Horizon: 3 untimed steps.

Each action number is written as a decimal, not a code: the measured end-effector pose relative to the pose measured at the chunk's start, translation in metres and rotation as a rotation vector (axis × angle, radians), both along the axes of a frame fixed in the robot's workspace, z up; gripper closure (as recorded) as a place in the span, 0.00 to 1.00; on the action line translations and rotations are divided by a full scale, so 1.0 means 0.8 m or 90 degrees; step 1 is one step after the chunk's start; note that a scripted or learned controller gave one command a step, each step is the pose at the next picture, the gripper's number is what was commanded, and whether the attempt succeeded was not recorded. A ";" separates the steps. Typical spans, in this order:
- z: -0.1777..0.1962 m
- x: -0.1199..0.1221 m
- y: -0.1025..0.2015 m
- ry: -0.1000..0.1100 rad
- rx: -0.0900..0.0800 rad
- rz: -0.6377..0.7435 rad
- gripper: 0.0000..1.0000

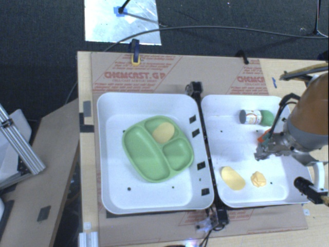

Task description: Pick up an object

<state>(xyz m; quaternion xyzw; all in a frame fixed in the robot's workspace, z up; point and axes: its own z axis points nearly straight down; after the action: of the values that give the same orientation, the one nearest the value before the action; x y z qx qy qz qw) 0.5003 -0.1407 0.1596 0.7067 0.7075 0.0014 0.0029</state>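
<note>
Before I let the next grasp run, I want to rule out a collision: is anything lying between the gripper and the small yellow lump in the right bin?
Nothing visible: bare bin floor separates the gripper from the small yellow lump.

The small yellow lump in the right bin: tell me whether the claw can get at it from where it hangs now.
Probably yes. The small yellow lump lies in the open on the right bin floor, apart from the flat yellow piece, and the claw hangs just above it with nothing between.
</note>
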 end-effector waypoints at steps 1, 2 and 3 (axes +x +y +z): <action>0.067 -0.008 -0.008 -0.001 0.000 0.001 1.00; 0.115 -0.006 -0.008 -0.001 0.000 0.002 1.00; 0.124 0.026 0.049 0.000 0.001 0.005 1.00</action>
<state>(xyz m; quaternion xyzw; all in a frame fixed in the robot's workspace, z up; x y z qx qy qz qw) 0.5214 -0.1013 0.2585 0.7037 0.7105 0.0020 0.0018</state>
